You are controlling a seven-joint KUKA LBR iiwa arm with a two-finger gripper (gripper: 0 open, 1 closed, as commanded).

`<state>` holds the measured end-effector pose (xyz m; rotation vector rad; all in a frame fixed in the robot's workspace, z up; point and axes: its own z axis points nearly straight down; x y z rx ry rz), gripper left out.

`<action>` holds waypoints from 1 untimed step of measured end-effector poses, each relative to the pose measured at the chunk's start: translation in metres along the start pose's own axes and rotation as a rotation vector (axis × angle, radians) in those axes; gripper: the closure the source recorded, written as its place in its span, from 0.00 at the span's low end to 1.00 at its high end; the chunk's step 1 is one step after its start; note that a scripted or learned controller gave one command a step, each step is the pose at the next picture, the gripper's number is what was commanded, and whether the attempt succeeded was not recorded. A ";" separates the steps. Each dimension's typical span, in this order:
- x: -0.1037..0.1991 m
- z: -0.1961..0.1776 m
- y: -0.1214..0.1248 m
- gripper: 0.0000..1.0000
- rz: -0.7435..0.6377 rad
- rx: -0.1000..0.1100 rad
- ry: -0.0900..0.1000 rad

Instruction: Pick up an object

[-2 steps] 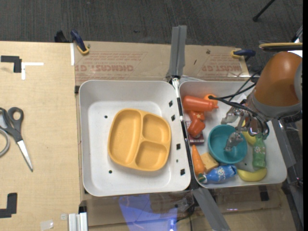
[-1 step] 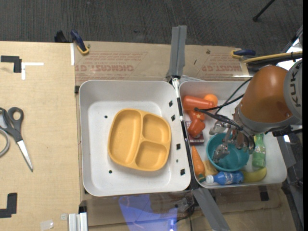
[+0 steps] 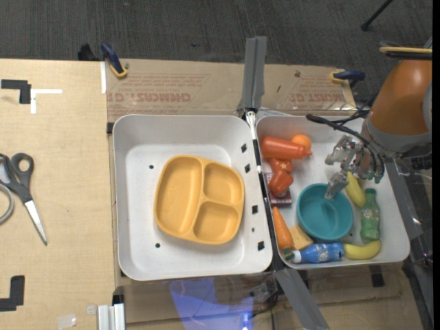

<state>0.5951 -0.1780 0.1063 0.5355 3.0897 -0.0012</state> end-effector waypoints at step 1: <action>-0.034 0.013 0.057 0.00 -0.086 -0.001 0.000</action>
